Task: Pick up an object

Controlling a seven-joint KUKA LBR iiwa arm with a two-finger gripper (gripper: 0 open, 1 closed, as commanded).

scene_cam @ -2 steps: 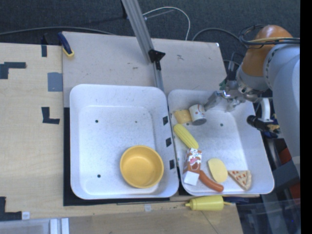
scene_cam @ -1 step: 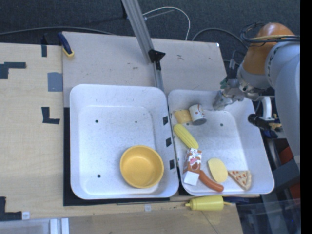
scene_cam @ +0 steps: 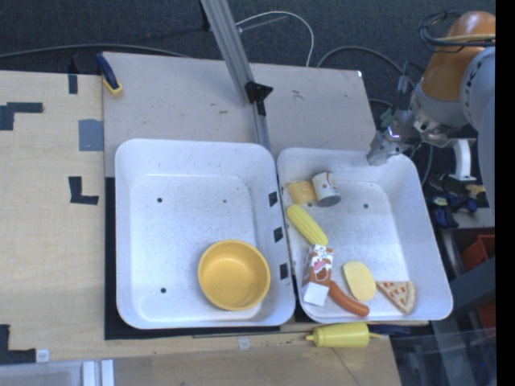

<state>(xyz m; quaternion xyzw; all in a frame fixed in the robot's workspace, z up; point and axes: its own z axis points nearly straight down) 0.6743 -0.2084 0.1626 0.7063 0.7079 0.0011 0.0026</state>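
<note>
The right bin point(scene_cam: 402, 215) holds several toy foods along its left and front sides: a small tin can point(scene_cam: 326, 188) lying next to a yellow cheese-like piece point(scene_cam: 301, 191), a corn cob point(scene_cam: 306, 224), a white and red carton point(scene_cam: 319, 274), a sausage point(scene_cam: 348, 301), a yellow oval chip point(scene_cam: 359, 280) and a pizza slice point(scene_cam: 397, 294). My gripper point(scene_cam: 383, 151) hangs over the right bin's back right rim, well away from these objects, with nothing seen in it.
A yellow bowl point(scene_cam: 234, 274) sits in the left bin point(scene_cam: 161, 215) near its front right corner. A yellow mustard bottle point(scene_cam: 341, 336) lies on the bench just in front of the right bin. A slanted metal pole point(scene_cam: 235, 51) rises behind the bins.
</note>
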